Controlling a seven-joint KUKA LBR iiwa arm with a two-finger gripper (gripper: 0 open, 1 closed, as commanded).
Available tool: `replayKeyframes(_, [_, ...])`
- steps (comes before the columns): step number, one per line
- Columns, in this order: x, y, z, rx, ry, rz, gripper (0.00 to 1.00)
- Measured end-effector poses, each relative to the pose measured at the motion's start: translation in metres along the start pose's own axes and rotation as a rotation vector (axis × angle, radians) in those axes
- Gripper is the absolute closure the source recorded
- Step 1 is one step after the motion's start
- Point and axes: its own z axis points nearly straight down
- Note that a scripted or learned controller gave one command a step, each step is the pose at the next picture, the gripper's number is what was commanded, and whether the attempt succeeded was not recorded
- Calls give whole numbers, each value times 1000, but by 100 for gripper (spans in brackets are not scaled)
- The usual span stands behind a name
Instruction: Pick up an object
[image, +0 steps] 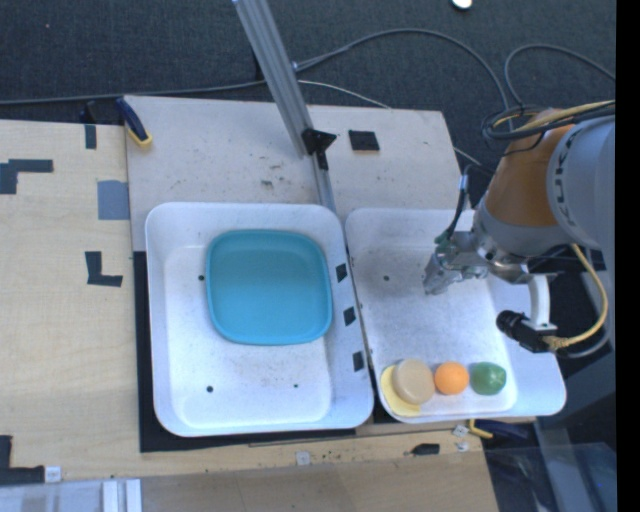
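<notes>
Approach step, nothing grasped. Gripper (440, 272) hovers over bare floor of the right bin (400, 300); how its jaws stand cannot be told. Candidates lie along the bin's near edge: tan disc (411, 380), orange ball (451, 378), green ball (487, 378). Next move, likely: travel toward that row, then descend.

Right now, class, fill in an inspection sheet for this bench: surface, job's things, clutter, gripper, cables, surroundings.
Surface: two white bins, left bin and right bin, on a wooden bench.
Job's things: teal plate in left bin; beige disc, orange ball, green ball along right bin's near edge.
Clutter: nothing seen.
Gripper: gripper over right bin, holding nothing.
Cables: black cables on floor.
Surroundings: dark carpet.
</notes>
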Motion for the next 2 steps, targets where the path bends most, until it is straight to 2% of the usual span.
replayKeyframes(1, [4,-8,-50,0,0,0,100])
replayKeyframes(2, [-6,-9,-97,0,0,1,100])
